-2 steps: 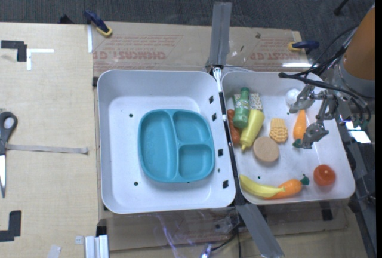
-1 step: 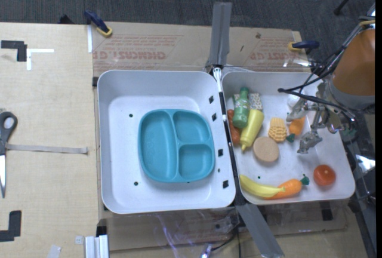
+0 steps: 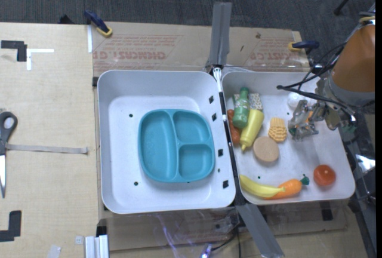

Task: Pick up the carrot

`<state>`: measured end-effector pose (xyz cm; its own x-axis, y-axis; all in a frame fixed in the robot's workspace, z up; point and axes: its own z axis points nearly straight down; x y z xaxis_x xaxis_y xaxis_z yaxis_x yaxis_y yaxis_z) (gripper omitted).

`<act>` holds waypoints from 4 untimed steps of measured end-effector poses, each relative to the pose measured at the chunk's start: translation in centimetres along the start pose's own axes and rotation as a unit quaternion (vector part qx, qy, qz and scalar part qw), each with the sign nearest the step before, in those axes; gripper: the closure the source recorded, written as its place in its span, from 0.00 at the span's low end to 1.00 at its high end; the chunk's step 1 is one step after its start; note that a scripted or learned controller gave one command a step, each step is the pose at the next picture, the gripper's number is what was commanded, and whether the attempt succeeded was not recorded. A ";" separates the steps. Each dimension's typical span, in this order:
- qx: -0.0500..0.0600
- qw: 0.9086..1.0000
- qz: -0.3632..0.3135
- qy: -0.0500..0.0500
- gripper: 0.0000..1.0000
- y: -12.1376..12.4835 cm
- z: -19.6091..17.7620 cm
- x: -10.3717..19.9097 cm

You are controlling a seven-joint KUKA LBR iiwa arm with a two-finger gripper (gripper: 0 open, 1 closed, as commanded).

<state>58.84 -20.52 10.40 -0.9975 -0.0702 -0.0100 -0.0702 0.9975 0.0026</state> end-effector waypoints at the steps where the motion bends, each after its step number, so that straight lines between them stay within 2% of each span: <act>1: 0.002 1.000 0.002 0.000 0.00 -0.3 0.0 0.1; 2: 0.002 1.000 0.001 -0.003 1.00 -0.2 -1.1 -0.2; 3: 0.002 1.000 0.001 -0.003 0.00 -0.2 -1.1 -0.2; 4: 0.003 1.000 -0.001 -0.006 1.00 -0.1 -2.1 -0.4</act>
<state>59.21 -20.63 12.53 -0.9972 -0.0715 -0.0216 -0.0714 0.9974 -0.0040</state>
